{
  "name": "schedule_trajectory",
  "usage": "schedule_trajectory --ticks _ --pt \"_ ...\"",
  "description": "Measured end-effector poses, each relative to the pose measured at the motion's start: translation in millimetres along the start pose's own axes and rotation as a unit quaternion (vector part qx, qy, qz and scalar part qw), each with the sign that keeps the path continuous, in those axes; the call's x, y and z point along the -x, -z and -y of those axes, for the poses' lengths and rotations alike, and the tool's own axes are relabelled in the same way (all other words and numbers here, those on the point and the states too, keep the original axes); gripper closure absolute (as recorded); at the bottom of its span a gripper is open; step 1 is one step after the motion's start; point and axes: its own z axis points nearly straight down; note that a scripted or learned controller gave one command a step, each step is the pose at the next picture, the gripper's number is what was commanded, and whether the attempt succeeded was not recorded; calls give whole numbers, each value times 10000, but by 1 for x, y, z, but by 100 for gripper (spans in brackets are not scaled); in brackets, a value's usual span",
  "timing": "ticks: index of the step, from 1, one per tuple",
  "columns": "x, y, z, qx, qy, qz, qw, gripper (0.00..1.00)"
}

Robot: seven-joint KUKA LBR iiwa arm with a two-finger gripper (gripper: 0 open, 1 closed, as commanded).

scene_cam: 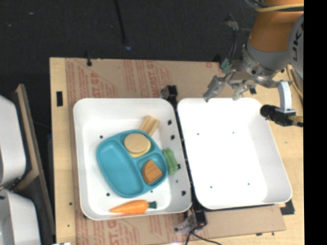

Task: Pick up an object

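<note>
The arm (273, 22) hangs in at the upper right — orange band on top, grey wrist below. Its gripper (225, 92) points down, two fingers (213, 89) spread apart — nothing between them.

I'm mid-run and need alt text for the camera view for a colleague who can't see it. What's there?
The gripper hangs open above the far edge of the right bin, holding nothing. The left bin holds a blue divided tray carrying a round biscuit and a brown piece, with a carrot in front.
</note>
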Motion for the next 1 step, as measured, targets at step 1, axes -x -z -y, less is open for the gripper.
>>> schedule_trajectory --ticks 1 --pt "-8 -32 10 -63 -344 -6 9994 0"
